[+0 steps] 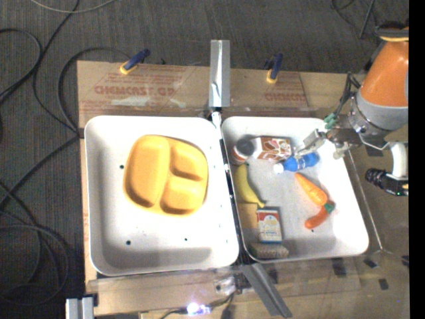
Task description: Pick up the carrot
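Carrot (315, 193) lies loose in right bin (355, 241), near its right side, just below blue bottle (297, 163). Gripper (317, 140) hovers above the bottle; finger state probably spread, can't tell for sure.

The setting is a robotics lab or test workshop, not a home. Two shallow white bins (99, 244) sit side by side on a table (166, 88) topped with a brown cardboard sheet. The sheet is fixed at its far edge with two spring clamps (135, 61). A metal bracket (220, 75) stands upright between the bins at the far side. Loose cables (40, 45) run across the dark carpet floor (40, 178) around the table. A grey robot arm (388, 78) with an orange band reaches in from the right. A small light (193, 308) glows on equipment at the near edge.
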Controlling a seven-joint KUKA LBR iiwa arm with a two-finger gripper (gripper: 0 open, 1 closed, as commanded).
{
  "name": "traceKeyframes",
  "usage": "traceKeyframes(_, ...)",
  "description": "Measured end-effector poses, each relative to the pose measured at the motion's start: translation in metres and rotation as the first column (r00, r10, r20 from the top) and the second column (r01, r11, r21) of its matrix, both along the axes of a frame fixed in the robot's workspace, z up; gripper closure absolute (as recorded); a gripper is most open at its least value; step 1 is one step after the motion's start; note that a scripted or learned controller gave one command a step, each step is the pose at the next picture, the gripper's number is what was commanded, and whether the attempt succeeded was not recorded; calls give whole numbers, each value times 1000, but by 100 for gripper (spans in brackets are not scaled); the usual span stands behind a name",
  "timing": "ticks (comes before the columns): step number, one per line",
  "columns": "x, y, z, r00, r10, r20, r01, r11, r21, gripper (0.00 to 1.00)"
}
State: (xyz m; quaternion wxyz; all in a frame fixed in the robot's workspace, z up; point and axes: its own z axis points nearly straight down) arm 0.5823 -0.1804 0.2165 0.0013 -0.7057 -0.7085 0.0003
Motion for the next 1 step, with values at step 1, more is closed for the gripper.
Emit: traceKeyframes(1,-37,-29,-121,1000,31,5,-31,1000,5,0)
